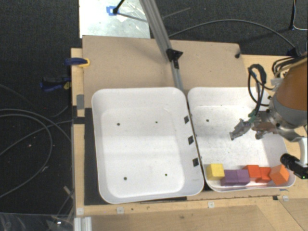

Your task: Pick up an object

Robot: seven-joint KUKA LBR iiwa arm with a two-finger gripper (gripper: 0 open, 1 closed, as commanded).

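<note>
Four small blocks lie in a row along the near wall of the right white bin [226, 102]: a yellow cube [215, 170], a purple oblong block [235, 177], a red-orange block [258, 172] and an orange cube [279, 174]. Purple, red-orange and orange touch; yellow sits just beside purple. They look light, rigid and flat-faced, probably easy to pinch across opposite faces. The yellow cube offers the freest sides. The gripper [239, 130] hangs over mid-bin, apart from the row; whether the jaws are parted cannot be told. The bin floor looks smooth. The left white bin [103, 129] adjoins on the brown counter [125, 61].
</note>
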